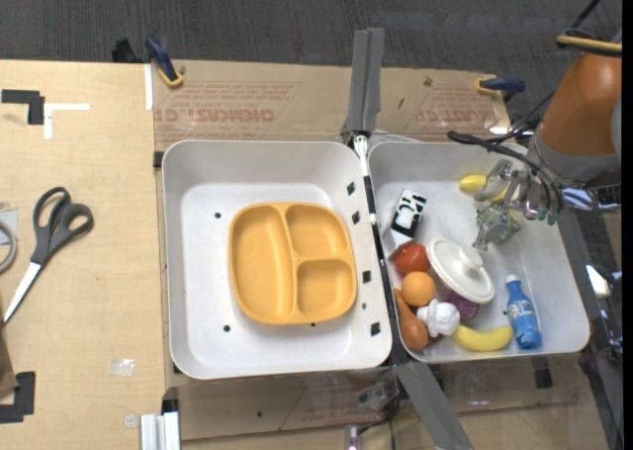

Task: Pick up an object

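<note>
We see the pincer (492, 230) hanging over the far right part of the right bin (564, 290), its metal fingers pointing down; whether they are spread or pressed together we cannot tell, and nothing shows between them. Just beyond the pincer lies a small yellow piece (473, 183), rounded and smooth. Above the wrist the arm's orange band (584, 107) shows glossy and curved.

Taking the white lid (460, 268) as our landmark, a round domed disc with a knob on top, the pincer hangs just to its upper right. A black-and-white block (408, 212) sits to the lid's upper left; its markings are too small for us to read. A red tomato-like shape (409, 257) touches the lid's left edge, an orange ball (418, 288) lies just below that, and a brown oblong piece (411, 327) lies lower still, its long axis running along the bin's left wall. A white knobbly figure (440, 318) sits below the lid. A yellow banana (484, 338) lies beneath it, long axis roughly left to right, ends curving up. A blue bottle (522, 314) with a white cap lies to the lid's lower right, cap pointing away from us; its label is unreadable.

Far left of the lid, the left bin (198, 319) holds an orange divided plate (294, 262). The cardboard (247, 107) behind carries printed lettering, seen inverted.
</note>
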